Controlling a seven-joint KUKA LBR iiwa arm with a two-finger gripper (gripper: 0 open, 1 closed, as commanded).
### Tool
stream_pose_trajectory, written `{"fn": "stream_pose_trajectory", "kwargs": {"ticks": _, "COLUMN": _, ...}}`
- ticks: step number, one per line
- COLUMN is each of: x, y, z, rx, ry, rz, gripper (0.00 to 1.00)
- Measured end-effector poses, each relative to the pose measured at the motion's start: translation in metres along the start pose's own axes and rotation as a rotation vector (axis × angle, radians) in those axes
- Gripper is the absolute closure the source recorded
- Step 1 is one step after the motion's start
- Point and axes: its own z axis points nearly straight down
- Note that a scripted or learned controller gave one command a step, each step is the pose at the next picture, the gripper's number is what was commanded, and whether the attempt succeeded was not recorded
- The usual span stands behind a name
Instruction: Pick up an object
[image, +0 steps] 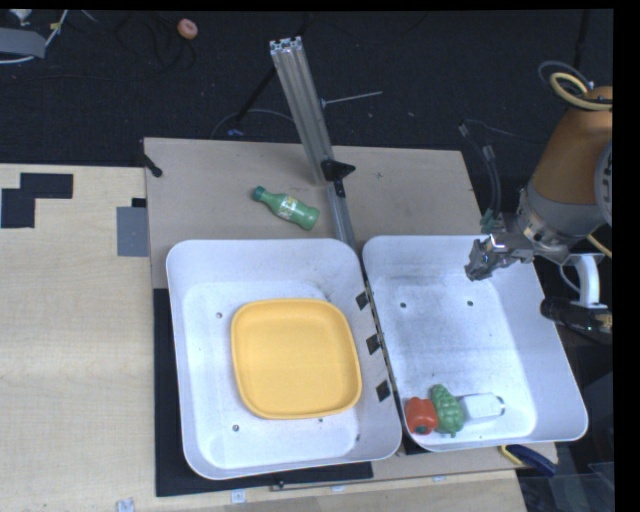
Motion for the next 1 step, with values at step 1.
{"fn": "stream_pose_trajectory", "kwargs": {"ticks": 1, "x": 0.0026, "y": 0.0062, "z": -0.061, "rx": -0.001, "ry": 0.0, "rz": 0.0, "gripper": 1.0}}
